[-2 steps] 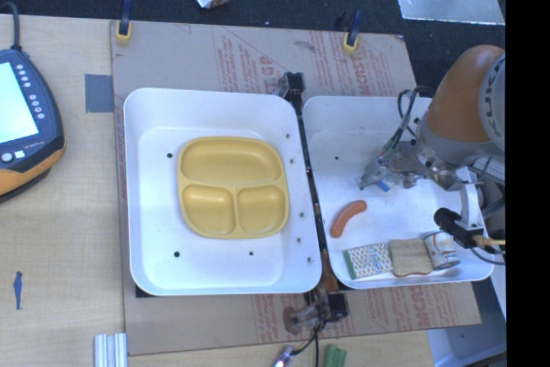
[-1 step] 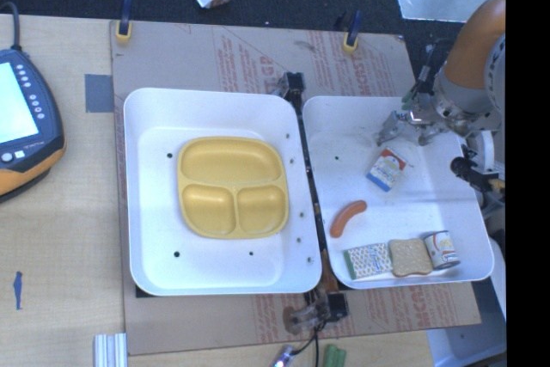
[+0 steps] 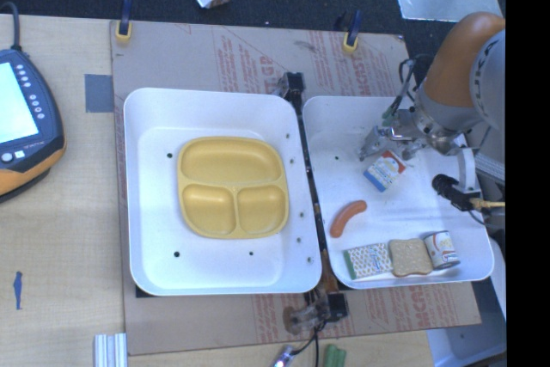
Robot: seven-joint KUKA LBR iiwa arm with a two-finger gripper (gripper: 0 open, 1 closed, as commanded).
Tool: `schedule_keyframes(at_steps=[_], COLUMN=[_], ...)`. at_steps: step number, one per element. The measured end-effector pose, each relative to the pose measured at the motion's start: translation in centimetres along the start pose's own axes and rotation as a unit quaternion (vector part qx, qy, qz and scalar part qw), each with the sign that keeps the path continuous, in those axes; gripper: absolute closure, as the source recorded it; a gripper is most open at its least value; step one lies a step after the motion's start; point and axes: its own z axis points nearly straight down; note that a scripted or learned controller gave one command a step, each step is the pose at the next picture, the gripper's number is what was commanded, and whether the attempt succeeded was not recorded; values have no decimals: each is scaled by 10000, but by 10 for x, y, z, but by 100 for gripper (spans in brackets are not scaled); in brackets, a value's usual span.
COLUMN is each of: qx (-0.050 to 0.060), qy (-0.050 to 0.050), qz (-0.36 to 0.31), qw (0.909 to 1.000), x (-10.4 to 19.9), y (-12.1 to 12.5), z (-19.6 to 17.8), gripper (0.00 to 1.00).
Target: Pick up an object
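Hovering tool (image 3: 391,143) near carton (image 3: 383,171), rt bin (image 3: 322,112) far edge.

A yellow three-compartment plastic tray (image 3: 232,186) was seen, an orange-red sausage (image 3: 347,217), and a white-blue, possibly red-marked carton (image 3: 384,171).

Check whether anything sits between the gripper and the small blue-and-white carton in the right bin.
Nothing visible does. The gripper hangs directly above the small blue-and-white carton; the orange sausage lies apart, nearer the bin's front.
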Motion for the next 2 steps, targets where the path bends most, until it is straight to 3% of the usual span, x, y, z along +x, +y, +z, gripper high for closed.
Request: schedule_keyframes(at_steps=[1, 2], qx=[4, 12], qy=[-5, -8], qz=[4, -6], qw=[10000, 10000], x=[-5, -5], y=[-36, -36], z=[0, -10], gripper=[0, 100])
